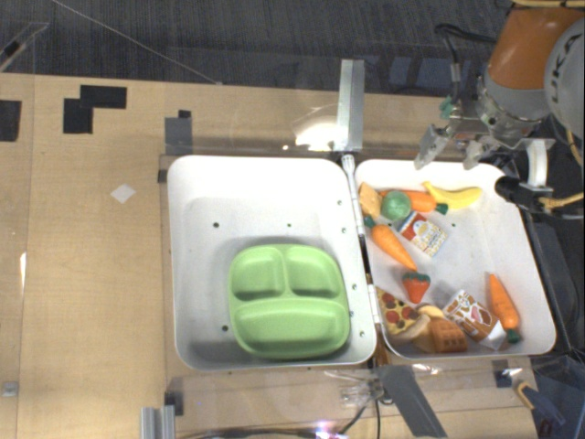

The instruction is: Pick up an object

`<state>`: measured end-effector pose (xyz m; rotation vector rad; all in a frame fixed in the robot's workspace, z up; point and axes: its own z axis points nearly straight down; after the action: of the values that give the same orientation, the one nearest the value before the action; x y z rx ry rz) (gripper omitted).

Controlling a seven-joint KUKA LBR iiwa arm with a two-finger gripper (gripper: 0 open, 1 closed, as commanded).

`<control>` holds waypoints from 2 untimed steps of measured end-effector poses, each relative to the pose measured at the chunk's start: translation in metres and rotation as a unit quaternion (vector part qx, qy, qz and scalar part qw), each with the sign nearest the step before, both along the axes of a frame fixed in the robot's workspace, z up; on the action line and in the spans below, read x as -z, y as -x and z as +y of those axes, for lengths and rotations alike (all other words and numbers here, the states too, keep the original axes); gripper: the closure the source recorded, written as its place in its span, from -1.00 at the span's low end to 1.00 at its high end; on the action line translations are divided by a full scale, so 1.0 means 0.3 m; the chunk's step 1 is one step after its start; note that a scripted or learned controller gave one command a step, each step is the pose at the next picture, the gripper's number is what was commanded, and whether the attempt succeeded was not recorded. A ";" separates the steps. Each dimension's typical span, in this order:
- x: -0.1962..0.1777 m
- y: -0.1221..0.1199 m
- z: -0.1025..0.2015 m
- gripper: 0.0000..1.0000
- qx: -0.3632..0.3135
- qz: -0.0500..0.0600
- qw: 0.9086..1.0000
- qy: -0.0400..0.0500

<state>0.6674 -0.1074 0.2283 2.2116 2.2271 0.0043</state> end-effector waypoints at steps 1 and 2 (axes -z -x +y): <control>0.427 0.100 -0.027 -1.00 0.029 0.000 1.000 0.000; 0.454 0.368 -0.023 -1.00 0.059 -0.005 0.998 -0.001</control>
<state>0.5571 -0.1143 0.0922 2.3349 2.0874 0.0168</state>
